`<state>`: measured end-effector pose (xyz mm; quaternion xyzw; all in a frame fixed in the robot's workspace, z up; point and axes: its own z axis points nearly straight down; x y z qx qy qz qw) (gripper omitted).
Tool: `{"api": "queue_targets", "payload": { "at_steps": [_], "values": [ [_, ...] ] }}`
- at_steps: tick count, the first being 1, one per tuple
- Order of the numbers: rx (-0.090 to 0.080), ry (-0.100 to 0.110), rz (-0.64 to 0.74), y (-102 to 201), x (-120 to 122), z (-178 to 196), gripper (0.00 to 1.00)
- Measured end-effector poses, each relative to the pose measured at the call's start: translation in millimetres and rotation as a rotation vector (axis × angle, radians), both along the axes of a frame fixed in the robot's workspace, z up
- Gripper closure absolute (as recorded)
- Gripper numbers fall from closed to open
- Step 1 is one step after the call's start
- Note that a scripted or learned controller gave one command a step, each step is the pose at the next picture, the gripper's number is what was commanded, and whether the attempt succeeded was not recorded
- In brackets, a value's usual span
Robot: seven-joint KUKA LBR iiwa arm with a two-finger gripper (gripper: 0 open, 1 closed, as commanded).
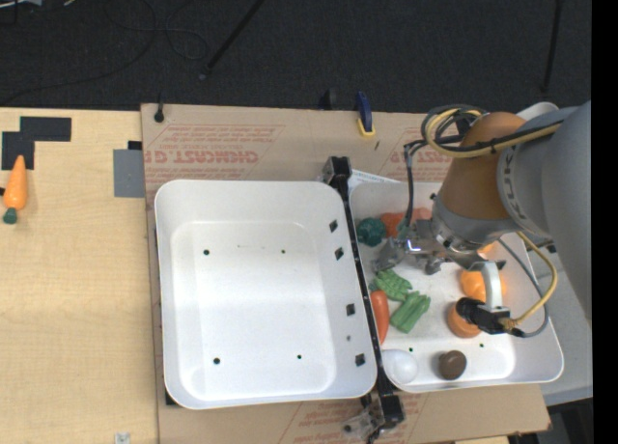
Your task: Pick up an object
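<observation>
My gripper (406, 251) reaches down into the right bin (526, 367), near its left-middle part, below the orange band and grey wrist. Just left of it lies a dark green round object (371, 232), with an orange-red piece (391, 223) beside that. Two green pieces (393, 285) (410, 312) lie right below the gripper. A red-orange carrot-like object (379, 315) rests against the bin's left wall. The arm hides what is directly beneath the gripper.
An orange fruit (473, 285), a second orange object (463, 319), a brown ball (451, 365) and a white object (401, 367) lie in the right bin's front part. The left bin (183, 239) adjoins it. A toy carrot (14, 189) lies on the bench far left.
</observation>
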<state>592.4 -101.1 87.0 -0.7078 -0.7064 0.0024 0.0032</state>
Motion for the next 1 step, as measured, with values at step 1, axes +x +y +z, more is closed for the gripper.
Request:
{"api": "queue_targets", "payload": {
  "at_steps": [1],
  "values": [
    [0.001, 0.001, -0.001, 15.5, -63.2, -0.1, 0.00]
  ]
}}
